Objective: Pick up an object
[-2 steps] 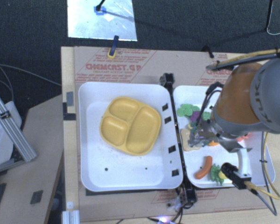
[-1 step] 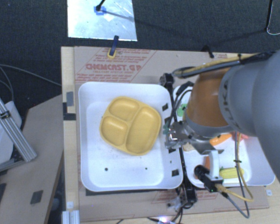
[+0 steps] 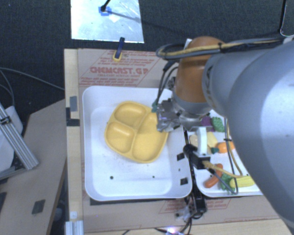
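Note:
A yellow divided plate (image 3: 134,131) with three compartments lies tilted in the left white bin (image 3: 132,185). My gripper (image 3: 164,119) hangs over the plate's right rim, at the bin's right side, under the orange band of the wrist (image 3: 193,82). The grey arm covers most of the right bin (image 3: 235,187). In that bin lie small toy foods: a green piece (image 3: 218,124), an orange carrot (image 3: 211,181), a yellow banana (image 3: 242,181) and a pale yellow piece (image 3: 211,140).
A cardboard sheet (image 3: 120,67) with red print lies under the bins. A blue and yellow marker (image 3: 119,49) rests on its far edge. A shiny metal sheet (image 3: 107,13) sits behind. Cables (image 3: 198,199) run between the bins. A metal frame (image 3: 10,131) stands at left.

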You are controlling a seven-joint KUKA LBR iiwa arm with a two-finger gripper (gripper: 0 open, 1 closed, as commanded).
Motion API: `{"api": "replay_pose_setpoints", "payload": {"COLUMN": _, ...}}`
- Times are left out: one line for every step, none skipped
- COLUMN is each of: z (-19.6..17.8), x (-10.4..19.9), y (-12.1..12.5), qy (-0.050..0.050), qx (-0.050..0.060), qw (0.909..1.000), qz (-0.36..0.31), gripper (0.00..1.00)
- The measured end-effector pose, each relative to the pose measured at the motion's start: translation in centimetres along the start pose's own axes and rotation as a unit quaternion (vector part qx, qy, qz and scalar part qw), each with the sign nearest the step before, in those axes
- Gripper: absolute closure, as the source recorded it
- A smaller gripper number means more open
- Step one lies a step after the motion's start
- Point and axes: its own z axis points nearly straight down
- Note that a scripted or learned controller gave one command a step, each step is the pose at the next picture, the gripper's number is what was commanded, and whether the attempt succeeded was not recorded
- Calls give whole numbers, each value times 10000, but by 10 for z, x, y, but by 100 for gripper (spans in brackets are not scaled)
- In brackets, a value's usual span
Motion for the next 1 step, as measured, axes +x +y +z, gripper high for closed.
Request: {"api": "replay_pose_setpoints", "payload": {"z": -57, "x": -18, "y": 61, "qy": -10, "qx": -20, "qw": 10000, "qz": 21, "gripper": 100}}
